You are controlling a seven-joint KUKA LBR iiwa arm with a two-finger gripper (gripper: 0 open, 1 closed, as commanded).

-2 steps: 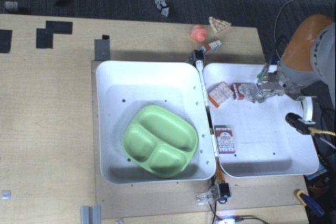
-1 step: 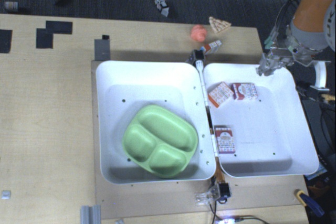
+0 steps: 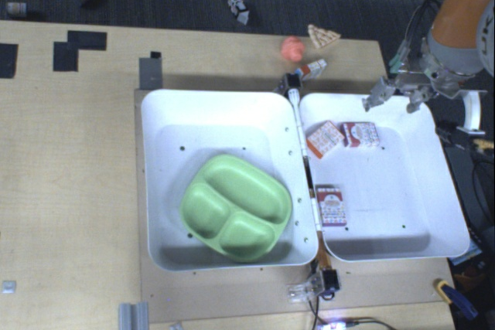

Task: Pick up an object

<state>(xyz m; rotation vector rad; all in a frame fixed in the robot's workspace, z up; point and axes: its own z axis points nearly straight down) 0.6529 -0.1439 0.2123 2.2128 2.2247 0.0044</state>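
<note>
The likeliest things to lift are 3 small red-and-white printed card packets lying flat in the right white plastic bin. Taking the divider where the 2 bins meet as the landmark, the first packet lies just right of it toward the far end, a second sits touching or nearly touching the first on its right, and the third lies right beside the divider, nearer the camera. They look light, thin and fairly stiff, with smooth faces that could slide on the bin floor; I would pinch one across its short sides rather than press on the flat face.

Left of the divider, a light green moulded plastic tray with 3 compartments lies in the left white bin; it looks rigid, light and awkwardly wide, best taken by its rim.

The two-finger gripper hangs spread apart with nothing between its fingers, over the far rim of the right bin, well right of the divider.

The bins sit on a pale wooden bench; dark carpet lies beyond, scattered with small oddments.
</note>
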